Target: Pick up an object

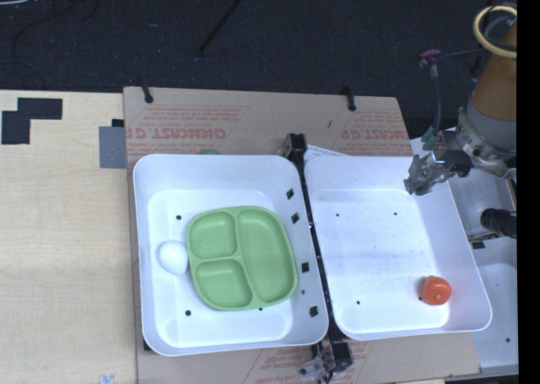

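The gripper [419, 178] hangs over the far right corner of the right bin [380, 323], at the end of the grey arm [494, 112] reaching in from the right; it is too small and dark to tell whether it is apart or together. An orange object [435, 290] lies near that bin's near right corner, well apart from the gripper. In the left bin [160, 323], a green divided plate [240, 257] sits with a white egg-like object [173, 256] touching its left edge.
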Robot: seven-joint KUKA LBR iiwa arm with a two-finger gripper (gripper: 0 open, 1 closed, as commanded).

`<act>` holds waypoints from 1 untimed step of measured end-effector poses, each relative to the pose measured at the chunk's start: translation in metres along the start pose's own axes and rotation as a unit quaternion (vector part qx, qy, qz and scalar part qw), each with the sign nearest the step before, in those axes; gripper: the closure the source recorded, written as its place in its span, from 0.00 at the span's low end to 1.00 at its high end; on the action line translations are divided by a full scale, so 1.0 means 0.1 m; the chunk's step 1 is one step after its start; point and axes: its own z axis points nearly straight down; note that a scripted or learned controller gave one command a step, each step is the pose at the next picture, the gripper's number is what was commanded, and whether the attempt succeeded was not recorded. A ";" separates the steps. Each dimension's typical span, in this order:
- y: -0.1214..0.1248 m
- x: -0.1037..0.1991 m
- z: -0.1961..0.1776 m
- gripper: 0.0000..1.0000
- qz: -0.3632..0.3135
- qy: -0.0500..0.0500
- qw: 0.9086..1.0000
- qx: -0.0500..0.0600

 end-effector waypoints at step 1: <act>0.05 0.52 -0.02 1.00 0.000 0.000 1.000 -0.001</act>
